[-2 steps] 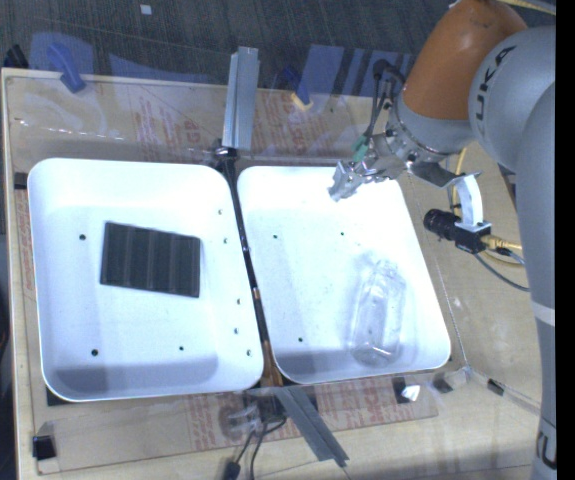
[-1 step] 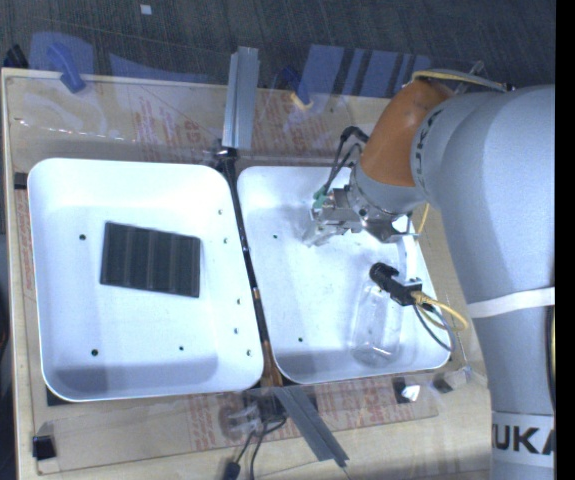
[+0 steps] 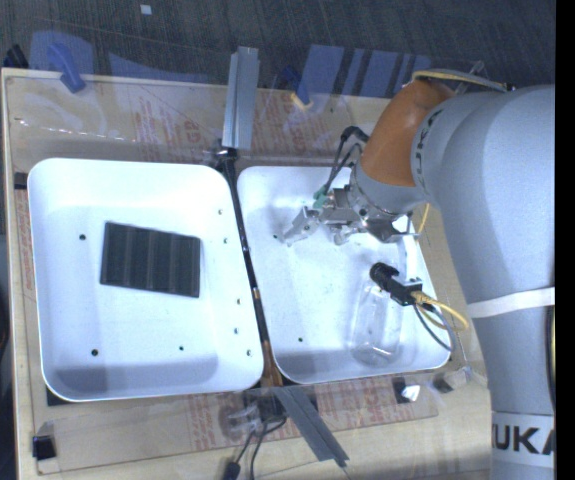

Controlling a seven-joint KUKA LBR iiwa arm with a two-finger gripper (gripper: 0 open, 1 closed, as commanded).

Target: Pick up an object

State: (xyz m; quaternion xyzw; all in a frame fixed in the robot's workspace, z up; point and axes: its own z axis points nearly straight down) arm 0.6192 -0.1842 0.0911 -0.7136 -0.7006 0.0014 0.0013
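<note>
A dark grey ribbed rectangular pad [image 3: 151,259] lies flat in the middle of the left bin [image 3: 57,193]. A clear plastic cup [image 3: 373,326] rests in the near right part of the right bin [image 3: 297,353]. My gripper [image 3: 319,230] hangs over the far half of the right bin, pointing left. It is open, its two metal fingers [image 3: 293,230] spread apart with nothing between them. The clear cup is well to the near right of the fingertips, partly under the wrist.
The arm's large grey body covers the right side of the bench and the right bin's right rim. A dark divider strip [image 3: 247,268] runs between the two bins. A metal bracket [image 3: 307,433] sits on the bench in front of the bins.
</note>
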